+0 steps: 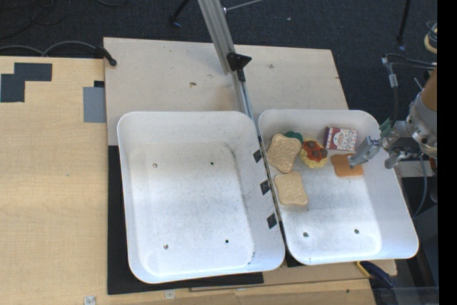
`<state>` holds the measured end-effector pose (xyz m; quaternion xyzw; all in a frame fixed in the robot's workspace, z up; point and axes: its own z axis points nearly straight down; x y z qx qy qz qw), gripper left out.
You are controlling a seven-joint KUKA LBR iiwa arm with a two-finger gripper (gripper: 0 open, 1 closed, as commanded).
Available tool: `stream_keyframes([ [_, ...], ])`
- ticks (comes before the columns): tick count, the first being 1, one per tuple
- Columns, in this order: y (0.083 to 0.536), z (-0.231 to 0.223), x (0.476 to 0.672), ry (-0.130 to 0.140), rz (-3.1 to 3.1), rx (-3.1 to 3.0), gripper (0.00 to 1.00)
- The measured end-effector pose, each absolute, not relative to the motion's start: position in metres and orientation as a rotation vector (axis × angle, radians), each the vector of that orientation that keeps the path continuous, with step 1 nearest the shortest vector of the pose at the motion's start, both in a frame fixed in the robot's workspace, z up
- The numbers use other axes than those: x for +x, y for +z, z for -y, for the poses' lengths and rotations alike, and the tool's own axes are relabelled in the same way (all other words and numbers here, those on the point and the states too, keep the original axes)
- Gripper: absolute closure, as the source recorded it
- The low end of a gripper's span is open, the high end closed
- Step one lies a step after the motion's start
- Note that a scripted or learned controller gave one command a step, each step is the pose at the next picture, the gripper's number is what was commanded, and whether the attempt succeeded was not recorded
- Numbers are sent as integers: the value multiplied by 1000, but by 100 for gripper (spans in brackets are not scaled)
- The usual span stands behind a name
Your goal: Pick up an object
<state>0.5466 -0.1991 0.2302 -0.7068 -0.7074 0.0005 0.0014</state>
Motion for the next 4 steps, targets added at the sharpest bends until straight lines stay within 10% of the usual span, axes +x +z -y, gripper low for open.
stream_keyframes([
  [4,92,185,548,1,2218,-2223,0],
])
